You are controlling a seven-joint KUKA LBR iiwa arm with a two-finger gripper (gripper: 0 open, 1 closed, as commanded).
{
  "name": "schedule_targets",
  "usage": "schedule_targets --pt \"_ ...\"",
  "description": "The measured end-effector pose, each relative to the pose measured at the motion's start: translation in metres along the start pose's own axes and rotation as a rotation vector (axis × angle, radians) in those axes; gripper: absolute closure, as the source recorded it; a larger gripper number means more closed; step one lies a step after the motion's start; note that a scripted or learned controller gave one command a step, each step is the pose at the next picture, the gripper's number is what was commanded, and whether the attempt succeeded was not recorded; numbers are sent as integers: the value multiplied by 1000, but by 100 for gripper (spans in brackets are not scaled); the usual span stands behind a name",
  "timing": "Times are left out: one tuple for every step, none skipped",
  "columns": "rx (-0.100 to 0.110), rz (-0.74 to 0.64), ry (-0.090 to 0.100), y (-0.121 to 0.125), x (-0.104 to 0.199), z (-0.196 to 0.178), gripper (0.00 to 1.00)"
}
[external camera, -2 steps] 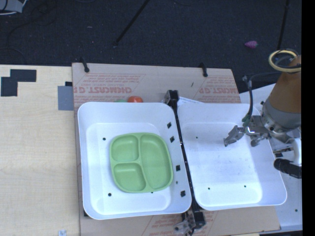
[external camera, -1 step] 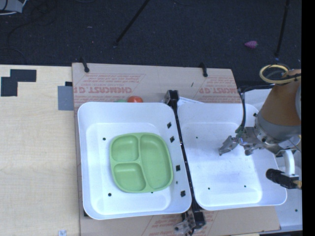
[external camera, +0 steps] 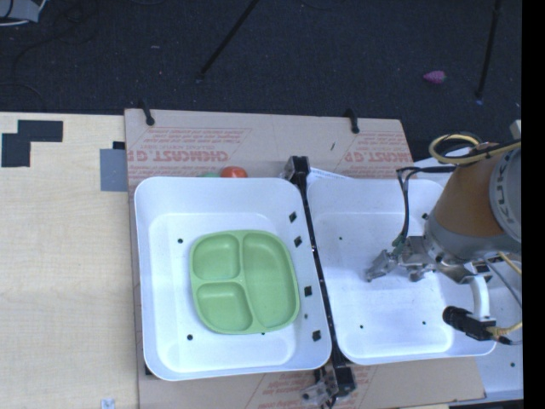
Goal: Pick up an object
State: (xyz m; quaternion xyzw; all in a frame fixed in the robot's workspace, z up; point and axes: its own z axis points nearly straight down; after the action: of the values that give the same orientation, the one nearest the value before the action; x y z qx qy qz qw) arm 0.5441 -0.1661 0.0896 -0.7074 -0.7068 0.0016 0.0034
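Across the desk (external camera: 60,262), pale wood on the left w/ a few dark patches stuck to it, lies a brown cardboard sheet (external camera: 255,147) w/ red print, and on that sit two shallow white bins side by side, touching along a black clamp strip (external camera: 311,262). The left bin (external camera: 162,228) carries a green divided plate (external camera: 244,281), three compartments, lying flat approx. in the middle of the bin floor and slightly turned; nothing is in its compartments. The right bin (external camera: 358,211) has a bare white floor w/ small dark dots. The arm (external camera: 477,203) comes in from the right, grey body w/ its orange band, cables looped around it (a yellow loop sits at the top). Its pincer (external camera: 379,267) is low over the right bin's floor, pointing left, near the bin's centre and well apart from the plate; the metal tips look narrowly spread, w/ nothing visible between them. A black part (external camera: 467,322) hangs off the arm near the bin's lower right corner. Behind the left bin's back rim, on the cardboard, a small red-orange object (external camera: 233,173) peeks out, w/ a bit of green just beside it, mostly hidden by the rim. On the dark floor (external camera: 255,41) beyond the desk, a small purple thing (external camera: 435,77), cables and thin black rods.
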Motion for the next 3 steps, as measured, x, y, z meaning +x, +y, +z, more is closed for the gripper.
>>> schedule_targets --pt "-2 4 -1 0 -1 -13 100" --pt "-8 5 -3 -9 -4 -69 100" --pt "-10 -2 -3 -12 -6 -131 100"
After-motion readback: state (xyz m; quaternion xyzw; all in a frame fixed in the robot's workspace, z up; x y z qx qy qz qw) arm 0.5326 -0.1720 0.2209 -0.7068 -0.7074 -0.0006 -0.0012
